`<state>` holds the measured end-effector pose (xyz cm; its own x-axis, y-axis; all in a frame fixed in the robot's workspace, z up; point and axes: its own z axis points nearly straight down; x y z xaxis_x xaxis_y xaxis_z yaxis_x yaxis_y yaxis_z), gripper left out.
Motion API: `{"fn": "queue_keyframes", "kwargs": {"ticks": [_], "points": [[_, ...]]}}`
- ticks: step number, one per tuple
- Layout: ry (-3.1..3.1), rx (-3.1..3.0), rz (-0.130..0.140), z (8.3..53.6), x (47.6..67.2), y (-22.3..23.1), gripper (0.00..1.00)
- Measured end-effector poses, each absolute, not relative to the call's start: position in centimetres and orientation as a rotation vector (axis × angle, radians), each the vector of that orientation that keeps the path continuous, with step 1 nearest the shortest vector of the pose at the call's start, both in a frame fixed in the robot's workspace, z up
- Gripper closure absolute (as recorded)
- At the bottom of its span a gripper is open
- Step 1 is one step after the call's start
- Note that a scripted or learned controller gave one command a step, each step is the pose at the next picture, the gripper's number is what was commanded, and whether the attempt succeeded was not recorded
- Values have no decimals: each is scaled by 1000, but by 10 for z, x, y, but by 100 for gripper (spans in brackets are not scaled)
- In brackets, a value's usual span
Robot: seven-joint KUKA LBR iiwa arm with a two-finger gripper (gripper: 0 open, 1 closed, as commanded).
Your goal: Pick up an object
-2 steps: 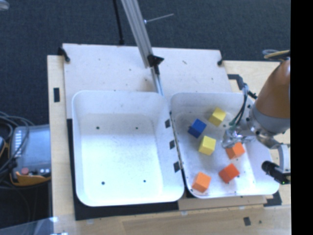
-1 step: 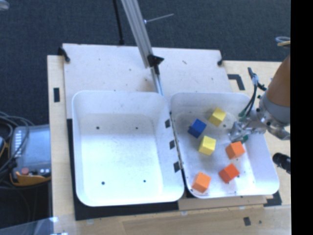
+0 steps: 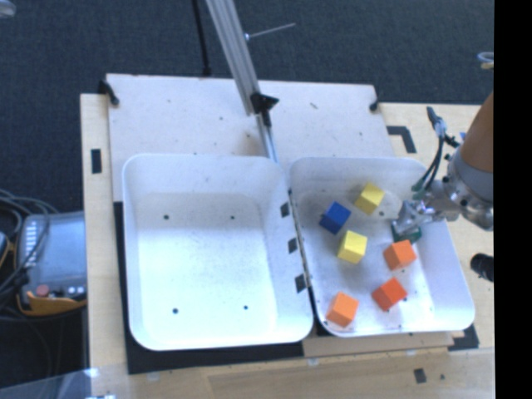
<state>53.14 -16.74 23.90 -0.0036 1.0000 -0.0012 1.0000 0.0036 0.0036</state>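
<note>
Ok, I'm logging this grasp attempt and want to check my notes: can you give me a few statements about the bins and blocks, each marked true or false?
1. All the blocks lie in the right bin. True.
2. There are two blue blocks. False: there is one blue block, with two yellow and three orange ones.
3. The hand is over the right bin, just above the upper orange block. True.
4. The hand is over the left bin. False: it is at the right bin's right side.
5. The lower yellow block lies just below the blue block. True.
6. The upper yellow block sits in the bin's bottom corner. False: it is near the top, right of the blue block.
</note>
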Motion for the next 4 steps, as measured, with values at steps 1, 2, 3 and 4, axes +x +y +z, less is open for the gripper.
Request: {"fn": "queue_keyframes", "kwargs": {"ticks": [1,2,3,4], "points": [[2229,2210,5,245,542,-112,100],[2226,2217,2,234,542,-59,100],[2230,2213,5,244,536,-8,100],[2230,2213,2,246,541,36,100]]}}
